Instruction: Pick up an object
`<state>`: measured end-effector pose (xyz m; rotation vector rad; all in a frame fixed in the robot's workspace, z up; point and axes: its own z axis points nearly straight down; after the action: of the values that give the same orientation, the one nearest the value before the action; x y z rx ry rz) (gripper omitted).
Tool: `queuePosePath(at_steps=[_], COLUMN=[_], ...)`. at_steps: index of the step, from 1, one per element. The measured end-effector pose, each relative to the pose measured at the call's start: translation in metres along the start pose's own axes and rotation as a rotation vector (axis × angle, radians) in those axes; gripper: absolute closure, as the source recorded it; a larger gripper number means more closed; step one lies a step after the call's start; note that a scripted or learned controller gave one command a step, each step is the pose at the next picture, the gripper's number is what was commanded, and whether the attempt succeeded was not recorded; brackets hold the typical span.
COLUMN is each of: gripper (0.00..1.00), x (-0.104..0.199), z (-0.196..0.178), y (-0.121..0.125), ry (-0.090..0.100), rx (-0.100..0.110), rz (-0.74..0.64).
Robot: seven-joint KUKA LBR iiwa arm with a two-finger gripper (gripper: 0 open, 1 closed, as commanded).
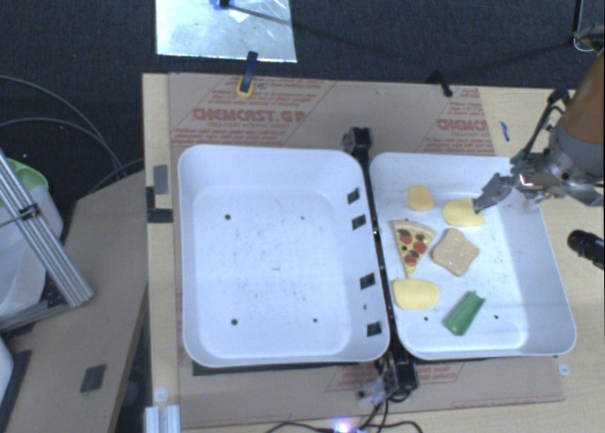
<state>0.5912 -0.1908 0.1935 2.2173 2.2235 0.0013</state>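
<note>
1. Where the grey arm with its orange band enters at the right edge of the frame, reaches leftward over the right shallow white bin.
2. Ends in a two-finger gripper at the upper middle of that bin, tip dark and slanted down to the left; grip state cannot be told from this angle.
3. Just beside the gripper tip, possibly touching: a pale yellow rounded lump, lying on the bin floor, not seen clasped.
4. Left of that lump, apart from it: a smaller yellow rounded piece.
5. Below the lump: a tan toast-like square slice, tilted.
6. Left of the slice, just beside it: a toy pizza wedge with red dots and a yellow crust, point downward.
7. Below the wedge: another pale yellow oval piece.
8. Lower right of that oval, near it: a green oblong block, lying at a slant.
9. Left half of the frame: the second shallow white bin, joined to the first along a dark middle seam.
10. Beneath both bins: a cardboard sheet with red lettering on a pale wooden bench.
11. Upper left of the frame: a shiny silver square plate on dark carpet.
</note>
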Motion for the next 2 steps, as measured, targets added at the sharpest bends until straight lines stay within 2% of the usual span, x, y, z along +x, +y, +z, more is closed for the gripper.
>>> queuePosePath(at_steps=[1,2], gripper=[0.00,0.00], x=[-0.015,-0.017], z=[0.114,0.110], y=[0.019,-0.111], ry=[0.001,0.003], rx=[0.003,0.010], rz=[0.000,0.009])
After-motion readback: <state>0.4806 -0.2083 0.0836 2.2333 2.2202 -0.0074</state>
